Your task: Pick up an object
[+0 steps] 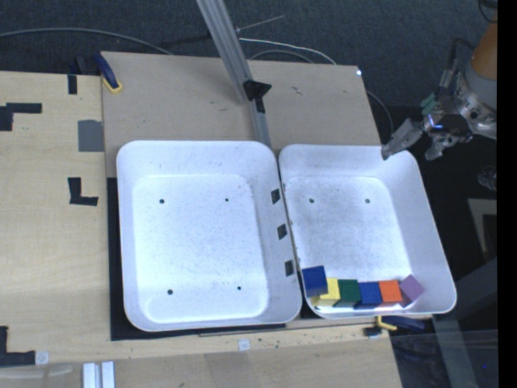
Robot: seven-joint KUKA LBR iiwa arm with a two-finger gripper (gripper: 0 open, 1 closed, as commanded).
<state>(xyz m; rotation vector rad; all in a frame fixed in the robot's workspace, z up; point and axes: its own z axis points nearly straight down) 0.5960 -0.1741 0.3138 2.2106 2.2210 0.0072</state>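
Left bin (145,217) sits bare-floored. Blocks (359,291) line up in a row along right bin's (420,217) near wall, long axis left-right. My jaws (416,136) hang off that bin's far right corner; can't tell if apart. Blocks lie toward the near edge, slightly left of me.

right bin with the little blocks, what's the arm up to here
Nothing is being handled yet. The arm's hand hangs over the far right corner of the right bin, with nothing visibly between its fingers. The coloured blocks sit in a row along that bin's near edge: blue, yellow, green, another blue, orange and purple. The left bin sits beside it.
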